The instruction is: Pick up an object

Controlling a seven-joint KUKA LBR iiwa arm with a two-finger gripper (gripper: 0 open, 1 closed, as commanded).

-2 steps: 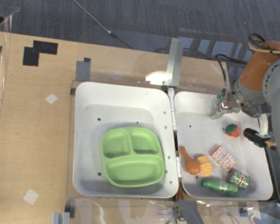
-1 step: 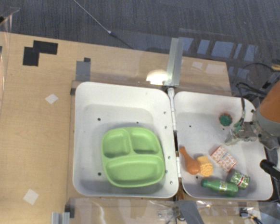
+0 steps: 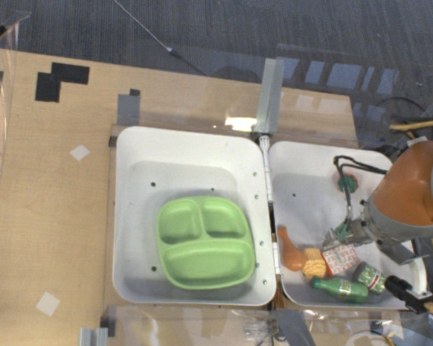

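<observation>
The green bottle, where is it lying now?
The green bottle lies in the right bin, near its front edge, just below the yellow toy.

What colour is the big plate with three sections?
Light green. The plate lies in the left bin, plain to see in the camera view.
</observation>
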